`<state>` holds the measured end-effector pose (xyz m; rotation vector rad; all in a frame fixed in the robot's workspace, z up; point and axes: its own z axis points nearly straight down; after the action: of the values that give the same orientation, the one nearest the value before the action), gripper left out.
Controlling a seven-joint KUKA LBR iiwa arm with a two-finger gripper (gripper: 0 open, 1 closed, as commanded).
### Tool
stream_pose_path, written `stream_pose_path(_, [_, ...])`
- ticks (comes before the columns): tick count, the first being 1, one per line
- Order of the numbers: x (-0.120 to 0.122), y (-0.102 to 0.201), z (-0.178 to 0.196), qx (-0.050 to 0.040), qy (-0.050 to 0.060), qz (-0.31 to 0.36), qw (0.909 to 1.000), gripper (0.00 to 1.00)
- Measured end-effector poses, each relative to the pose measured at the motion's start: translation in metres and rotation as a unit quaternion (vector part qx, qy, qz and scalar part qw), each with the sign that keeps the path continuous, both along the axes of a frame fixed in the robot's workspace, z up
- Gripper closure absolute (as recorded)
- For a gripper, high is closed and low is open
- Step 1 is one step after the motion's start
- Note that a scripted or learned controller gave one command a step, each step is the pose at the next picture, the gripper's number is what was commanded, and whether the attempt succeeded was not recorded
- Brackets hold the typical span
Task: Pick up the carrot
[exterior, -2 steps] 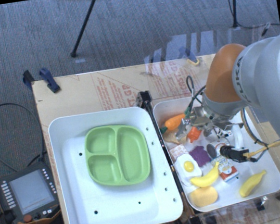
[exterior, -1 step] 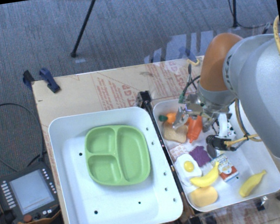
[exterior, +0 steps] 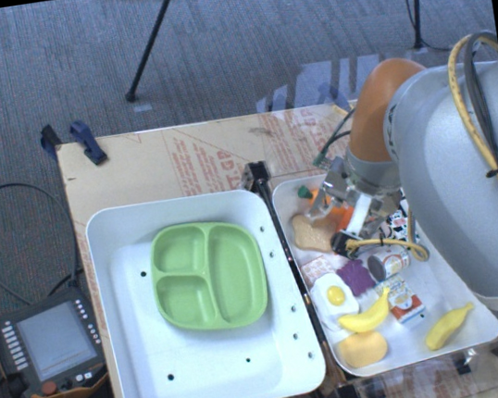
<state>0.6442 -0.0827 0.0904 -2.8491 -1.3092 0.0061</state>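
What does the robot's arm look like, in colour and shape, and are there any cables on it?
The arm is thick, rounded and smooth, in pale grey. An orange band wraps it above the wrist. A yellow cable runs in a curve along the grey casing. The pincer is a cluster of small grey metal parts; no markings are legible.

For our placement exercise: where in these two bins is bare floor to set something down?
Left bin: wide bare floor between the green plate and the near rim, plus a strip along the plate's left. Right bin is crowded: egg, banana, can and more, with the pincer over its far end.
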Motion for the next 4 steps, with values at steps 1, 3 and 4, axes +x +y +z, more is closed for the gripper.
stream_pose_path(1, [0.001, 0.002, 0.011, 0.0000, -0.001, 0.004, 1.0000, 1.00])
stream_pose_path(3, [-0.040, 0.169, 0.116, -0.0006, 0.001, -0.248, 0.9687, 1.00])
stream_pose_path(4, [-0.040, 0.165, 0.115, -0.0019, 0.001, -0.251, 0.9679, 0.00])
